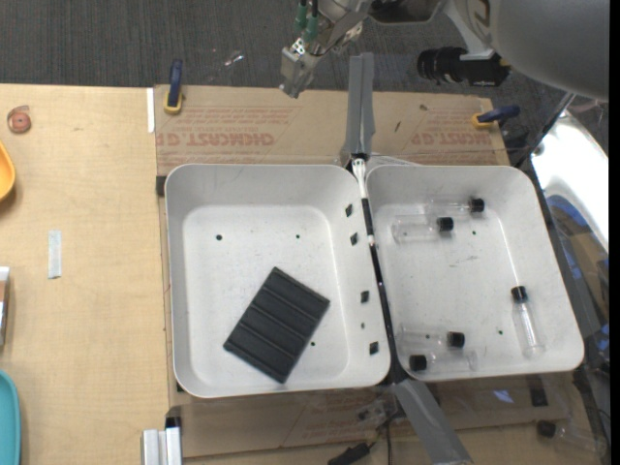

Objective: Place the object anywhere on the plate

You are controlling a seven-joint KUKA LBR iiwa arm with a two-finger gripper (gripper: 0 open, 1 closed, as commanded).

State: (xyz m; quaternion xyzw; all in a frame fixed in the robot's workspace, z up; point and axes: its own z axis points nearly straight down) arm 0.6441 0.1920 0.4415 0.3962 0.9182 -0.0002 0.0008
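A black ribbed plate point(278, 324) lies flat and slanted in the lower middle of the left bin point(194, 201), with nothing on it. Several clear vials with black caps lie in the right bin point(542, 221): two near its back point(426, 228) point(457, 207), one by its right wall point(524, 318), and two at its front point(438, 340) point(418, 362). My gripper point(294, 77) hangs high beyond the back edge of the left bin, over the cardboard and far from both the plate and the vials. I see nothing in it.
The bins sit on a cardboard sheet point(252, 129) held by a blue clamp point(174, 74) and an orange clamp point(489, 116). A grey bar point(360, 105) runs back from the seam between the bins. A wooden bench top point(77, 260) with small items lies to the left.
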